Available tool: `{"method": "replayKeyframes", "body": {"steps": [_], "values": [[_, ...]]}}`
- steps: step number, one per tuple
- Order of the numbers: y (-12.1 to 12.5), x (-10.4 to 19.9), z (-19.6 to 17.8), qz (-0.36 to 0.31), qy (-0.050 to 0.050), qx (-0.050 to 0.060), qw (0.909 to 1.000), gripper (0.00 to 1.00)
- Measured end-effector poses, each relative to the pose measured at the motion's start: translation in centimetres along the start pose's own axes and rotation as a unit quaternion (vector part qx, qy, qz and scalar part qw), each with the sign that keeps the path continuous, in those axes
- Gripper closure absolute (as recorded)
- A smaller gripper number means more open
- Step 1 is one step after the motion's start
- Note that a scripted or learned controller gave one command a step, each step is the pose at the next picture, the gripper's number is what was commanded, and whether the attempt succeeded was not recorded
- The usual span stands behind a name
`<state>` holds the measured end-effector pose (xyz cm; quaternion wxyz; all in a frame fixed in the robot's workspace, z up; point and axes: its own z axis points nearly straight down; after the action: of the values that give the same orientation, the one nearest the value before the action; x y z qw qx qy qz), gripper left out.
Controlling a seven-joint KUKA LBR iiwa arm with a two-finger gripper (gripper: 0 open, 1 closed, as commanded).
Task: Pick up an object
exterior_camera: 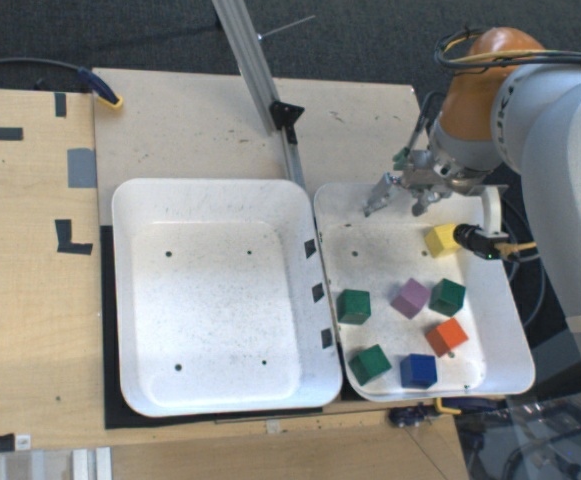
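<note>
My gripper [398,204] hangs over the far edge of the right bin [370,236], open, with nothing between its two fingers. Below it in that bin lie several small blocks. A yellow block [441,240] is nearest, just to the gripper's lower right. A purple block [410,297] sits mid-bin beside a green block [448,296] and an orange block [447,336]. Another green block [354,306] lies left of them. A third green block [370,363] and a blue block [419,370] rest near the front rim.
The left bin [215,293] stands beside the right one, their rims touching. A slanted metal pole [255,68] crosses the bench behind the bins. The grey arm with its orange band [485,88] fills the upper right.
</note>
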<state>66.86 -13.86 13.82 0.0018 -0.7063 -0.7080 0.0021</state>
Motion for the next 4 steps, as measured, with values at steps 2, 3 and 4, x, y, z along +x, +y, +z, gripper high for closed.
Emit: {"method": "replayKeyframes", "body": {"steps": [2, 3, 4], "values": [[0.6, -0.5, -6.0, 0.000, 0.000, -0.005, 1.0000, 1.00], [0.7, 0.3, -12.1, 0.000, 0.000, -0.005, 1.0000, 1.00], [0.7, 0.3, -15.0, 0.000, 0.000, -0.004, 1.0000, 1.00]]}}
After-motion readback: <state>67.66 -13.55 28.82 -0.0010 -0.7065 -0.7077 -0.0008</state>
